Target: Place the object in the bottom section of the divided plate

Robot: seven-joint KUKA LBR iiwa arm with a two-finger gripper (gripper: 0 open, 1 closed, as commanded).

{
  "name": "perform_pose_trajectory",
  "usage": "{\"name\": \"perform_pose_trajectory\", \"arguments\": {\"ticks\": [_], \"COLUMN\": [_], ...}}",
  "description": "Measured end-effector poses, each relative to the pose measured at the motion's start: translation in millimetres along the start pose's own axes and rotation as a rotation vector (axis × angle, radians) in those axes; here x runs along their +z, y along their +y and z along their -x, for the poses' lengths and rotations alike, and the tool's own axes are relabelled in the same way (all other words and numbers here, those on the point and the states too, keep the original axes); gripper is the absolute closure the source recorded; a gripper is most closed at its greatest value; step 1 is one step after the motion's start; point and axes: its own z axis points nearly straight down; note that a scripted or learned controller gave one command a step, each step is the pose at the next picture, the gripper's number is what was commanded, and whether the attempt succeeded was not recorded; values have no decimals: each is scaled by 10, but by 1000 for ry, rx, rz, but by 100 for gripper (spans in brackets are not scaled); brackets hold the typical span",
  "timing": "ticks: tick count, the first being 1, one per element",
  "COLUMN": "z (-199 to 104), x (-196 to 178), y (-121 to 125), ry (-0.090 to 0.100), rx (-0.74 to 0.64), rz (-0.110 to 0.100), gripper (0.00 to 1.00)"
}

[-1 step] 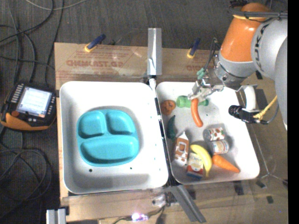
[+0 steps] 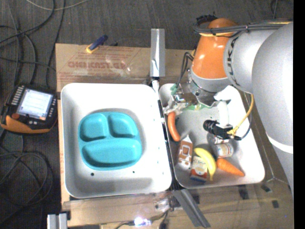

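Note:
A turquoise divided plate (image 2: 111, 140) lies in the left bin (image 2: 71, 175), with two small sections at the top and one wide section at the bottom that holds nothing. My gripper (image 2: 177, 102) hangs low over the upper left corner of the right bin (image 2: 252, 168), just above the top end of an orange-red sausage (image 2: 172, 127). A bit of green (image 2: 191, 107) shows beside the gripper, partly hidden under the wrist. I see nothing clearly held.
The lower part of the right bin holds a brown carton (image 2: 185, 152), a banana (image 2: 206, 159), a carrot (image 2: 230, 167), a small can (image 2: 222, 150) and a red box (image 2: 198, 175). A handheld controller (image 2: 29, 108) lies left of the bench.

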Motion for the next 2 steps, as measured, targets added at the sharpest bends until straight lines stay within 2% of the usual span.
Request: {"name": "perform_pose_trajectory", "arguments": {"ticks": [1,2], "z": [-710,-1443], "x": [-362,-475], "y": [-159,-264], "ry": [-1,-2], "rx": [69,-241], "rz": [0,2], "gripper": [100,100]}}
